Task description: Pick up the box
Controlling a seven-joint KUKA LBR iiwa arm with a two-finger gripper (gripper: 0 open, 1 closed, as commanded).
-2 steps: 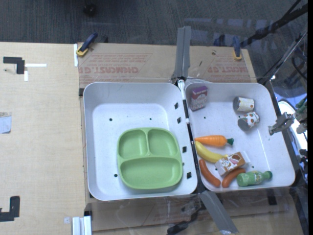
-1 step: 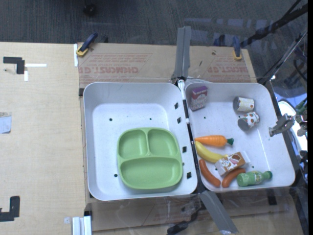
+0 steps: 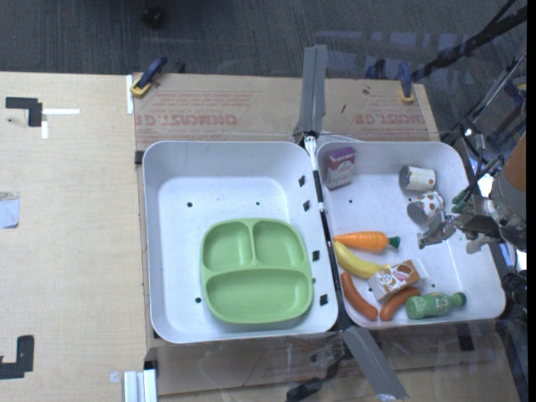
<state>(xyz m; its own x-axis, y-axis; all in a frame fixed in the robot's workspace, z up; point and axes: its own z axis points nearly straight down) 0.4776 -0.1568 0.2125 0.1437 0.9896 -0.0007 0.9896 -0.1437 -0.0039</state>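
**Box waits in a crowded corner**

Lowest in the frame, the bottle (image 3: 435, 305) lies along the right bin (image 3: 381, 170) wall, sausages (image 3: 368, 302) packed beside it. Wedged among them sits the box (image 3: 394, 278), small, orange and white, tilted, touching the banana (image 3: 358, 263). At right centre the pincer (image 3: 442, 227) hangs above the bin, apart from the box; I cannot tell its state.

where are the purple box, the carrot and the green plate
purple box (image 3: 340, 167), camera view, on its front face
carrot (image 3: 362, 241), camera view, on its orange body
green plate (image 3: 255, 291), camera view, on its large front compartment
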